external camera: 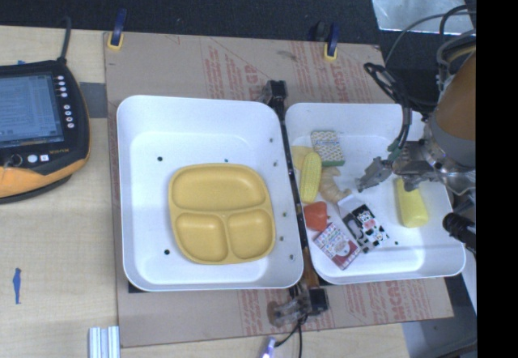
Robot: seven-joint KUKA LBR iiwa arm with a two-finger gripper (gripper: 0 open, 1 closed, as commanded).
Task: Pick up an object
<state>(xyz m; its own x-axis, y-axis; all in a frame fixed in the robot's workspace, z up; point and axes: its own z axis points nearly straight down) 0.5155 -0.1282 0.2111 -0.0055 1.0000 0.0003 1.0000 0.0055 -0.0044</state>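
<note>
Pale wood and brown cardboard make up the surface [202, 57], which carries two white bins side by side. One left bin [137, 186] holds one yellow divided tray [220, 212] with three compartments. One right bin [421, 263] holds the small things. One grey arm [457, 105] with its orange band reaches in from the right, and its claw [380, 172] hangs over the middle of the right bin, pointing left; it has nothing in it, and whether it is spread or closed I cannot tell.

Counted in the right bin: one corn cob [310, 174], one yellow block [412, 206], one patterned sponge-like block [327, 146], one red piece [316, 215], one cow-print packet [364, 227] and one pink-red card [336, 243].

Nearest the claw, I judge, is the pale bit [333, 184] just beside the corn cob, lying to the claw's left and slightly below in the view. The corn cob lies further left, its long axis running up and down the view, roughly across the claw's reach. The yellow block sits behind the claw, toward the arm, also lengthwise up and down.
</note>
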